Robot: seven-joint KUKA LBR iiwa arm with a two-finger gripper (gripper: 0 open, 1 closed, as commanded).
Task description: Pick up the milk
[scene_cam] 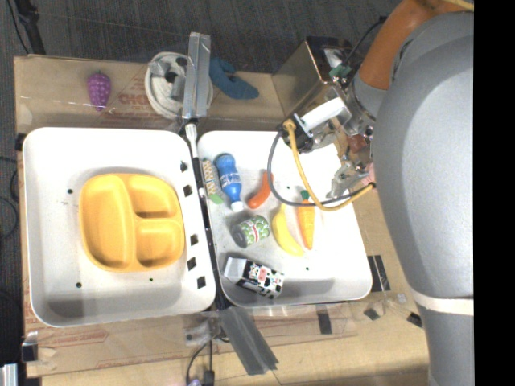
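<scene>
The milk [256, 276] is a small carton with a black-and-white cow print. It lies on its side at the front edge of the right bin [346, 276], near the bin's left corner. My gripper [351, 167] hangs over the bin's back right part, beneath the grey arm and its orange band. It is well away from the milk, up and to the right, with nothing seen held. A yellow cable [299, 175] loops below the wrist.
Around the milk in the right bin lie a green can [253, 230], a banana [286, 232], a carrot [306, 222], a red sausage [259, 190], a blue bottle [228, 178] and a slim packet [211, 180]. The left bin holds a yellow divided plate [133, 219]. Purple grapes [99, 88] sit behind.
</scene>
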